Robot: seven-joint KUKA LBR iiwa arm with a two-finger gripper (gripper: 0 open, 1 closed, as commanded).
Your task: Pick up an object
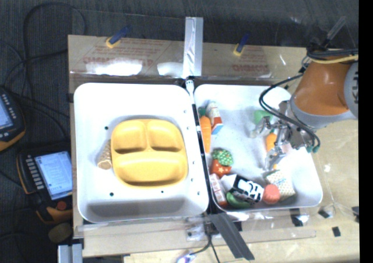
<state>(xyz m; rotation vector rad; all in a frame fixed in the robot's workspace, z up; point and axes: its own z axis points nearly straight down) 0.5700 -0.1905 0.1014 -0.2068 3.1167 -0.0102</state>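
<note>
The right bin [303, 195] holds several small toys. My gripper [269, 140] hangs low over the bin's right half and stands open, one finger [262, 127] pointing left and the other lower down. A small orange piece [270, 138] lies in the gap between them, and whether they touch it is unclear. A green toy [259, 116] sits just above and to the left of the gripper. A pale patterned block [281, 181] lies just below it.
Along the right bin's left wall lie an orange carrot [205, 133], a red-and-white bottle [215, 117] and a green-and-red fruit [221, 160]. A black-and-white toy [247, 188] and a red ball [271, 193] sit at the front. The left bin [87, 197] bears a yellow divided plate [148, 151] and a cone [105, 155].
</note>
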